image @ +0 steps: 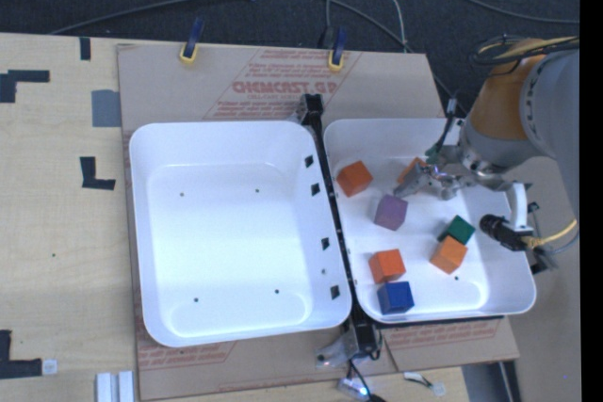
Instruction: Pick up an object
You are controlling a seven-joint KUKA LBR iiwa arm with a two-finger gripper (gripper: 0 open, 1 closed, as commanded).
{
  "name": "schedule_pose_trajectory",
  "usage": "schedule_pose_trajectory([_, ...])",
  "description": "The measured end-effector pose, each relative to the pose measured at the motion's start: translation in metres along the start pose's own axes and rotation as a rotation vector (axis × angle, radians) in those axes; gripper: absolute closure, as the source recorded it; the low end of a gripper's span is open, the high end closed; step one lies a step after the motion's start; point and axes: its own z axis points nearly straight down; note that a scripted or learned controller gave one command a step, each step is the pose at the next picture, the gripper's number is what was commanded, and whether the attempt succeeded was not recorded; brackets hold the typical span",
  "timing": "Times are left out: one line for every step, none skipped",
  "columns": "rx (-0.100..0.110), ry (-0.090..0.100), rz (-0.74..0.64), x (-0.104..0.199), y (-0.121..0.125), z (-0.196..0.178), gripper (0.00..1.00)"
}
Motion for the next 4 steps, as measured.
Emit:
schedule_pose_trajectory([-0.005,-0.002,-0.001,0.0,0.0,0.007,0.0])
schedule_pose_trajectory([-0.006,-0.002,-0.001,0.0,0.0,-0.004,1.0])
schedule_pose_trajectory([-0.011,-0.003,0.0,0.003,0.001,-0.067,1.0])
schedule_pose_trajectory([-0.01,-0.002,0.0,0.005,-0.003,-0.11,1.0])
